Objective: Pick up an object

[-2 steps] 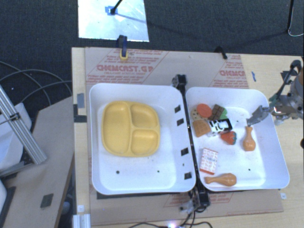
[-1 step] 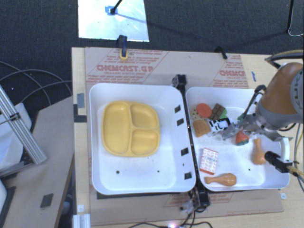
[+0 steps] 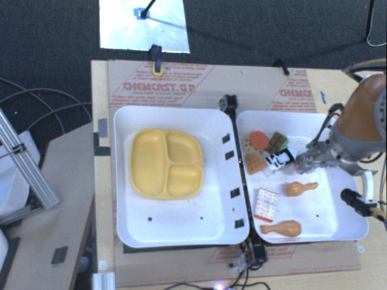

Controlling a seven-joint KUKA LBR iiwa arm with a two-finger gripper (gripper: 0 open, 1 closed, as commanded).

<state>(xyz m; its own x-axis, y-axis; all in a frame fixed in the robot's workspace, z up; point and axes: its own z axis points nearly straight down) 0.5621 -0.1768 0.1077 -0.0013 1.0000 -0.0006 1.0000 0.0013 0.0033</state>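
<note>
The left bin [image 3: 139, 222] bears a yellow divided tray [image 3: 166, 163], while the right bin [image 3: 344, 222] holds the pickable clutter, bunched toward its nine o'clock side. The gripper [image 3: 300, 165] hangs low just beside a black-and-white piece [image 3: 279, 159] at its nine o'clock; whether the claw is released or clenched I cannot tell. Packed neighbours, the orange disc [image 3: 259, 139] and brown block [image 3: 277, 141], could be nudged or foul a grasp; the drumstick [image 3: 300, 188] lies at six o'clock.

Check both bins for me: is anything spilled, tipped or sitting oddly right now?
Nothing stands out. The yellow divided plate lies flat in the left bin. In the right bin the small items lie loose but inside the walls: two tan drumstick shapes, a red-and-white card and a cluster by the claw.
</note>
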